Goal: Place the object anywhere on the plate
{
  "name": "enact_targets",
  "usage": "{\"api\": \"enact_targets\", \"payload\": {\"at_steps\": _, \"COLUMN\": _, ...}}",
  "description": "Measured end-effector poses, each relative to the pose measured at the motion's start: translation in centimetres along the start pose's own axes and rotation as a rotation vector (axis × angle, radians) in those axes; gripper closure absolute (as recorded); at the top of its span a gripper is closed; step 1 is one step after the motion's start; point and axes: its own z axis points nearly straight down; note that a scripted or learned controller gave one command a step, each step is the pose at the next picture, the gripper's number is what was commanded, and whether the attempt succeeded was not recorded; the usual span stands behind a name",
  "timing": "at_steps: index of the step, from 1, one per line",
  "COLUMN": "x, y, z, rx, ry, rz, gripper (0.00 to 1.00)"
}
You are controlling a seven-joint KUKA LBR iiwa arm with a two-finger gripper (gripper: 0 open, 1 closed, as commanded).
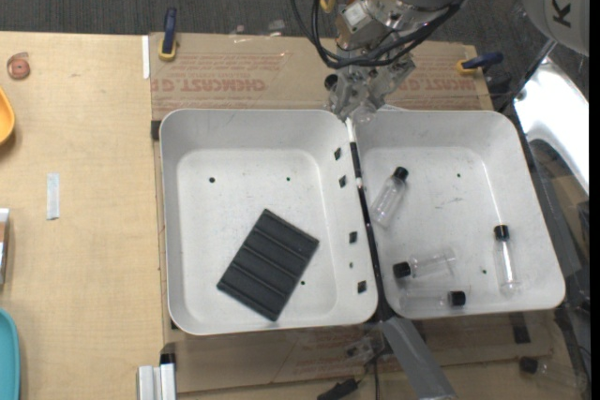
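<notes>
We see the tool (361,98) hovering over the bins' shared far rim, its grip state impossible to tell, the vials (387,197) lying loose in the right bin (525,155): clear and round, they could roll or slip before reaching the dark plate (269,263).

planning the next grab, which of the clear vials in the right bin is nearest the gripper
The vial by the bin divider, black cap pointing up toward the gripper; the others lie along the near and right sides.
</notes>
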Motion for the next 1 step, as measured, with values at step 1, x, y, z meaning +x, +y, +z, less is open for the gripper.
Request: {"api": "enact_targets", "payload": {"at_steps": 1, "x": -7.66, "y": 9.67, "z": 7.58, "rx": -0.003, "ry": 0.0, "rz": -0.272, "gripper": 1.0}}
